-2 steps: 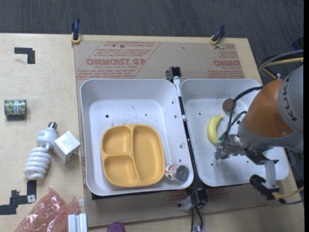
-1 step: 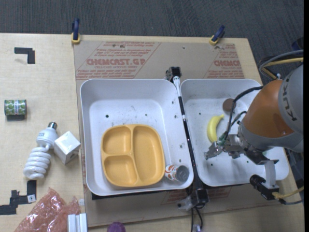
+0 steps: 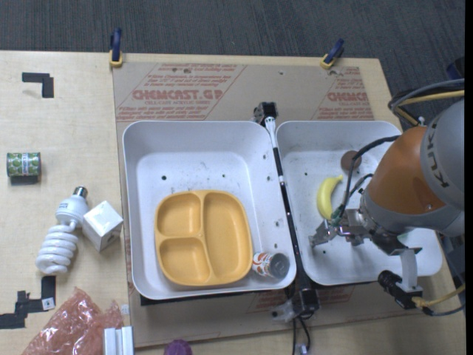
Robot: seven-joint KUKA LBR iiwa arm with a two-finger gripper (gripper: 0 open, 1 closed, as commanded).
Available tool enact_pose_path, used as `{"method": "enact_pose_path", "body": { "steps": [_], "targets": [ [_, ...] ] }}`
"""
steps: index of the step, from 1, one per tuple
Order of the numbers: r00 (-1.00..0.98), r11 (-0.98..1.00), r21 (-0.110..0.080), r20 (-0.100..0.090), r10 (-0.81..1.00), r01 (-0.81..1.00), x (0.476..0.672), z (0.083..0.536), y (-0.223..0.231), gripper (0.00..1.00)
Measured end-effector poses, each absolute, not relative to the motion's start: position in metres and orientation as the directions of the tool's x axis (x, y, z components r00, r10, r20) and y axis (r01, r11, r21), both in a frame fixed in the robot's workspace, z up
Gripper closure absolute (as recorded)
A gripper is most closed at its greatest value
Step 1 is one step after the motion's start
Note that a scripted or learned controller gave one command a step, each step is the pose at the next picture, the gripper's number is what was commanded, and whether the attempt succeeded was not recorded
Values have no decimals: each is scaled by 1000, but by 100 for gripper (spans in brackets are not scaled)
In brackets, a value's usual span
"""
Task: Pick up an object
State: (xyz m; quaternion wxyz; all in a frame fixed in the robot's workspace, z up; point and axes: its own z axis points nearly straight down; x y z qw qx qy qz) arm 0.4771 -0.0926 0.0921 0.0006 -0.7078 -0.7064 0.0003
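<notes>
dark carpet runs behind a pale wooden bench [image 3: 59, 124], and on it you have two white bins side by side over a sheet of brown cardboard [image 3: 185, 87]. your left bin [image 3: 148, 146] holds a yellow divided plate [image 3: 203, 237] and a small can [image 3: 270, 265] lying in its near right corner. your right bin [image 3: 310, 139] holds a banana [image 3: 328, 196], lying near the middle and close to the arm's wrist.

your gripper [image 3: 325, 235] is low inside the right bin, just beside the banana's near end, with the grey and orange arm [image 3: 414, 183] bulking over the bin's right half. you can't tell from this angle how far the jaws are spread, and nothing shows between them, so count the pick as not yet made. judging by the layout, the banana is the likely target; closing on it and lifting are left to do.

for room, you're boxed in: the divider wall between the bins stands just left of the gripper, and the near wall is close below it. the bin floor towards the far wall is bare, so that looks the freer way to shift. off the bins, a light bulb [image 3: 59, 235], a white cube [image 3: 102, 224] and a green tin [image 3: 24, 166] sit well apart on the bench's left.
</notes>
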Motion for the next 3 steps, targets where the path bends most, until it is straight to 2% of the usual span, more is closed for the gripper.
{"method": "enact_pose_path", "body": {
  "steps": [1, 2, 3],
  "targets": [
    [3, -3, 1, 0, 1000, 1000, 478, 102, -93, 100],
    [-2, 2, 1, -1, 1000, 1000, 522, 101, -94, 100],
    [-1, 1, 1, -1, 1000, 1000, 539, 135, -185, 100]
  ]
}}
